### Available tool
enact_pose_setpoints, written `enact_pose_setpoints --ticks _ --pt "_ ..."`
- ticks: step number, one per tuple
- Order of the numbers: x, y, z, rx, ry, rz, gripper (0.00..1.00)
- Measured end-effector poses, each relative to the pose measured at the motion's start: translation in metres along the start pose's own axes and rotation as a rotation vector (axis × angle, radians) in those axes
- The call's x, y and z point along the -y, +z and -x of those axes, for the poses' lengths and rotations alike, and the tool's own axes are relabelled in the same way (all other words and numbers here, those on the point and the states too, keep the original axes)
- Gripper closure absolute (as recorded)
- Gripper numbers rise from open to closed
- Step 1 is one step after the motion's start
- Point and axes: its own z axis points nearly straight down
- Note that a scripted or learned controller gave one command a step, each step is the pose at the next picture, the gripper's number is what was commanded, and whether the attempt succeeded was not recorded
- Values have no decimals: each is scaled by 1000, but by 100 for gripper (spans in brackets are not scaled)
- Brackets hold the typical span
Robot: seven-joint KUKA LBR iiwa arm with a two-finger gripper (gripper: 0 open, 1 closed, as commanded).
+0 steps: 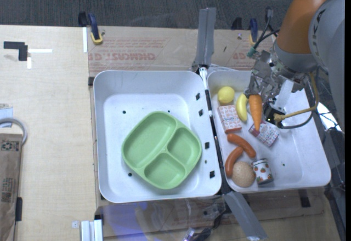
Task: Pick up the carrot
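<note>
So the grey arm with the orange band (307, 21) comes in from the right and its gripper (264, 91) sits over the top part of the right shallow white bin (307, 177), right at the thick end of the orange carrot (255, 111). The carrot hangs pointing down with its tip near a small red-and-white patterned packet (266, 133), and its top looks tucked up against the jaws, but honestly I can't tell from this angle whether the jaws are wide, narrow or actually clamped on it. The stuff in that bin is crowded along its left wall: a round yellow lemon (225, 94), a yellow banana (242, 107) just beside the carrot, a red-and-white box (228, 118), two orange-red sausages (239, 149), a tan egg-shaped thing (243, 173) and a little printed can (263, 172) touching it. The right half of that bin's floor is bare, so there's open room there, though a cable loops across it. The left shallow white bin (109, 125) holds a light green three-compartment plastic plate (160, 150), sitting tilted toward the lower middle, with free white floor all around its edges. The pale wood bench (44, 97) stretches out to the left.
</note>
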Motion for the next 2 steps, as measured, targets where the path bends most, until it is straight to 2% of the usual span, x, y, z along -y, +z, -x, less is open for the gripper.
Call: enact_pose_setpoints --ticks 1,2 --pt "32 -40 -3 0 -93 2 100" --pt "42 1 -11 -1 -171 0 100"
